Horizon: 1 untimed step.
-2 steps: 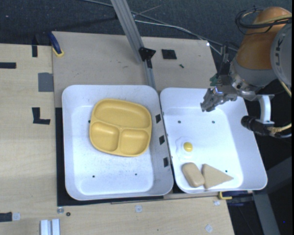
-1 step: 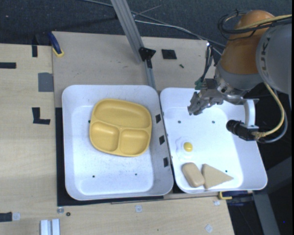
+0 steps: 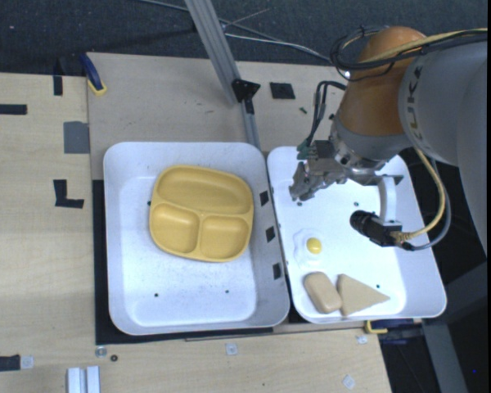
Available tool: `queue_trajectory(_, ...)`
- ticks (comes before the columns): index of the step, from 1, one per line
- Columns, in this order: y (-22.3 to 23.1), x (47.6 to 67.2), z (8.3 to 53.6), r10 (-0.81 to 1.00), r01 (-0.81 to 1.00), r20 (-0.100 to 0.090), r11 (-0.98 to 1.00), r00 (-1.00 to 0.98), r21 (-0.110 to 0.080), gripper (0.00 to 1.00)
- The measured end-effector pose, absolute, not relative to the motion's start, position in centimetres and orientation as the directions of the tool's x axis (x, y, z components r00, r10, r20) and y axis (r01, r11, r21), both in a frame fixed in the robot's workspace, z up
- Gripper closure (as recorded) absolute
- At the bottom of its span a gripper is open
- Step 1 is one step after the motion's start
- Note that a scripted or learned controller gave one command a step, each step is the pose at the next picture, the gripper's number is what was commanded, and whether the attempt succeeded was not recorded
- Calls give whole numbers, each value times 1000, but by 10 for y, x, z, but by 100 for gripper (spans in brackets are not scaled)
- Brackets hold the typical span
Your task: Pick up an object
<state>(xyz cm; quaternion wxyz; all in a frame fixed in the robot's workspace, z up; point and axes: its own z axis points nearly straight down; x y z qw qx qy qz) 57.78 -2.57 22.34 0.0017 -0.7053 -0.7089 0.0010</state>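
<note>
My gripper (image 3: 301, 193) hangs over the upper left part of the right bin (image 3: 417, 297), its dark fingers pointing down and left with nothing visible between them. Below it a small fried egg (image 3: 313, 246) with a yellow yolk lies on the bin floor. A tan bread roll (image 3: 321, 292) and a tan wedge-shaped slice (image 3: 360, 294) lie side by side at the bin's near edge. The gripper stands well above and apart from all three.
The left bin (image 3: 127, 301) holds a yellow divided plate (image 3: 201, 212). A black cable fitting (image 3: 375, 227) hangs from the wrist over the right bin's middle. A metal pole (image 3: 221, 51) slants across the bench behind the bins.
</note>
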Motion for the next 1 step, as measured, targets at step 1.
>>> queue_trajectory(1,33,559,229,1000,1000,2,7,-7,-3,100)
